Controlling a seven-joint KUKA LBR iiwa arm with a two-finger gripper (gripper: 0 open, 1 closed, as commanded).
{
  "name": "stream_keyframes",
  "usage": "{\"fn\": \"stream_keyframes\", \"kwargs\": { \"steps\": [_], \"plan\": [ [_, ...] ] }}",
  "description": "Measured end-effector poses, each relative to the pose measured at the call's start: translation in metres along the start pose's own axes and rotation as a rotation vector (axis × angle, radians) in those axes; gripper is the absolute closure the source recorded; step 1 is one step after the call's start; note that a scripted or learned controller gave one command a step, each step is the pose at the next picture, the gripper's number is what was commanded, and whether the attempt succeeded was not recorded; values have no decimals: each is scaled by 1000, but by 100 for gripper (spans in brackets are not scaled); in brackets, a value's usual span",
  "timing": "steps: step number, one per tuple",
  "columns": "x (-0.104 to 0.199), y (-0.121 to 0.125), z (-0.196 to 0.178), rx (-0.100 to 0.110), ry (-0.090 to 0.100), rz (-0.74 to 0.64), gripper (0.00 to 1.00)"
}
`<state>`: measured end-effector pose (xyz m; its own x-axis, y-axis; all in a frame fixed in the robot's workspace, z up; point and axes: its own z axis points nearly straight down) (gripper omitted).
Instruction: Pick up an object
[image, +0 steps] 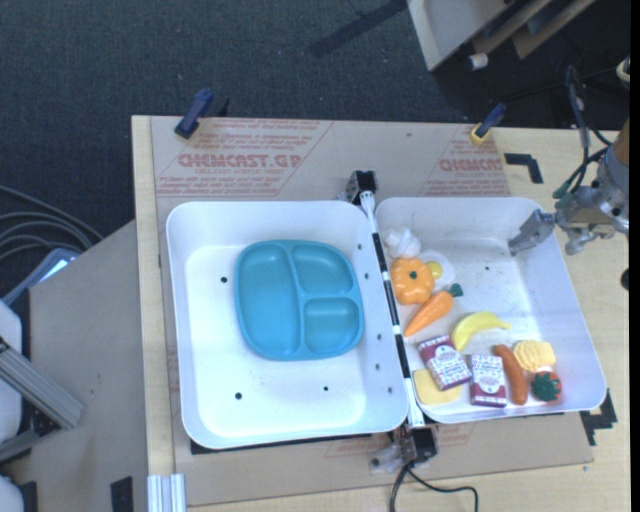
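The gripper (535, 232) hangs over the upper right edge of the right bin (560, 290), and I cannot tell how it is set. Toys crowd that bin's left and lower parts: an orange pepper (411, 280), a carrot (430, 311), a banana (478, 327), two small boxes (468, 372) and a sausage (512, 372). A blue divided plate (298, 298) lies in the left bin (200, 330) on the counter (160, 160).

Blue tray (298, 299); orange carrot (428, 312); yellow banana (478, 326).
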<state>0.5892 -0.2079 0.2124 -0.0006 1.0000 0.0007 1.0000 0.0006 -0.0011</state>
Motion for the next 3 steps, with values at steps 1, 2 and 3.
{"fn": "stream_keyframes", "kwargs": {
  "steps": [1,2,3],
  "plan": [
    [22,-41,128,0,0,0,0],
    [103,-69,128,2,2,-1,0],
    [81,-44,128,-1,-1,1,0]
  ]
}}
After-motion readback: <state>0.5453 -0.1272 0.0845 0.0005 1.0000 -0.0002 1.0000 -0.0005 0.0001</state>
